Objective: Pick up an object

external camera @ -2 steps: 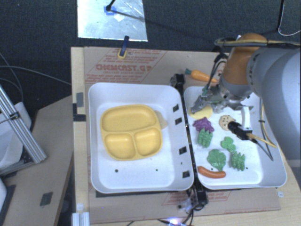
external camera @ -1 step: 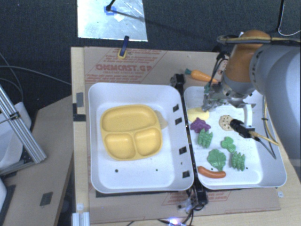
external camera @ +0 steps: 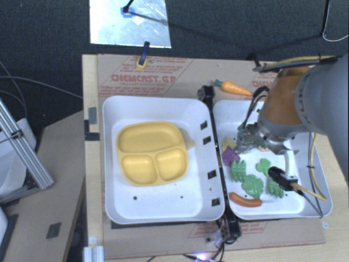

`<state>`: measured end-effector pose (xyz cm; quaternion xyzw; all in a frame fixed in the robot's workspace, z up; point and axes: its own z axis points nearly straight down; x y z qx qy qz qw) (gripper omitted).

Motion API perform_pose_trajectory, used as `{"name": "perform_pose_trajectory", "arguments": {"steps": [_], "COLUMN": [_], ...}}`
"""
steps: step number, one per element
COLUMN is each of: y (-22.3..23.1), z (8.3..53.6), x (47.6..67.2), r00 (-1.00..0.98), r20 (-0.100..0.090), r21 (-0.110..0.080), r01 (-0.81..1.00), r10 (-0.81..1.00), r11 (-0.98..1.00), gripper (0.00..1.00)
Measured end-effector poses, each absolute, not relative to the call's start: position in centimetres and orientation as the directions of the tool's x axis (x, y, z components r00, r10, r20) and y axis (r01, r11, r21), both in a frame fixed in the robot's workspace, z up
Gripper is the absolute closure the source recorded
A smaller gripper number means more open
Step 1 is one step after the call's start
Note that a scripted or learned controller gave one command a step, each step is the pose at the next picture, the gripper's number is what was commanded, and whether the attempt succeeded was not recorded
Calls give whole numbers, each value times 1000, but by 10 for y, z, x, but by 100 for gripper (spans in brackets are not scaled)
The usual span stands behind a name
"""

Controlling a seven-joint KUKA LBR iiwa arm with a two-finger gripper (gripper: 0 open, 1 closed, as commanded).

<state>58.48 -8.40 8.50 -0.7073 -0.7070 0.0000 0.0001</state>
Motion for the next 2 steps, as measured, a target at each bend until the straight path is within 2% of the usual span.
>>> {"name": "perform_pose_trajectory", "arguments": {"steps": [1, 2], "y": [31, 32], "z": [160, 160], "x": [564, 564], "r00": [-1, -2], "r20": [2, 2], "r21": [2, 1], "r01": [1000, 1000], "r10": [1000, 1000], "r11": [1, 2], "gripper": [100, 0]}}
